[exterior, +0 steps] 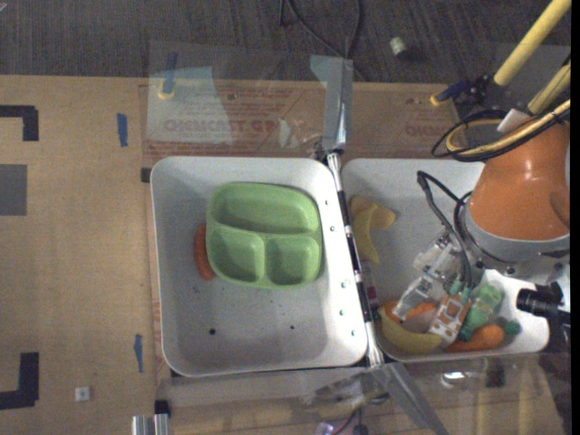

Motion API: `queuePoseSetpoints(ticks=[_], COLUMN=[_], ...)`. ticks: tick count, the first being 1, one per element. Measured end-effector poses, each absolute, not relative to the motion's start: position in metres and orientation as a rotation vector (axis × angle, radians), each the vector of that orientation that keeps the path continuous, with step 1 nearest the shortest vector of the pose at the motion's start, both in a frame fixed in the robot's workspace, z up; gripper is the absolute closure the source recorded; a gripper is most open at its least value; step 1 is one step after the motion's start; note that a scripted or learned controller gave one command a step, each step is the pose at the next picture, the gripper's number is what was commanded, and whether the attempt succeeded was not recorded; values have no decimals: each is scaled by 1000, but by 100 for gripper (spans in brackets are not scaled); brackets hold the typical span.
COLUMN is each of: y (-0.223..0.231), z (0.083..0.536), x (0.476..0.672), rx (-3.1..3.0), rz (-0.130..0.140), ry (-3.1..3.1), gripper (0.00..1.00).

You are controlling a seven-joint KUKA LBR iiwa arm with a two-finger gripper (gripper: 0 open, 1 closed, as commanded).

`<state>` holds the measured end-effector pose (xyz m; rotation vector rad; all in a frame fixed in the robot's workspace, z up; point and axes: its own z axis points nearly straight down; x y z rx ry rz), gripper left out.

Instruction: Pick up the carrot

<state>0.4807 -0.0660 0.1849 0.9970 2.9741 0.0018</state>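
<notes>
Dark carpet floor (136, 16) lies beyond the tan bench (72, 270) marked with blue tape (121, 130).

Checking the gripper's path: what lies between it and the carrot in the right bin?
In the camera view, a green item sits between the gripper and the carrot, which lies at the right bin's front edge.

The orange item (202, 252) lies half hidden under the green tray (265, 235) — arm (521, 198) cut off at right.
</notes>
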Motion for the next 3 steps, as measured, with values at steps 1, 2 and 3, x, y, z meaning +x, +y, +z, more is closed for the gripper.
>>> queuePoseSetpoints(ticks=[1, 2, 3], y=[-93, -95, -45], z=[89, 100, 186], x=[483, 486, 482], rx=[810, 814, 1168], rz=[6, 6, -4], ry=[3023, 3009, 2903], gripper=[0, 100, 100])
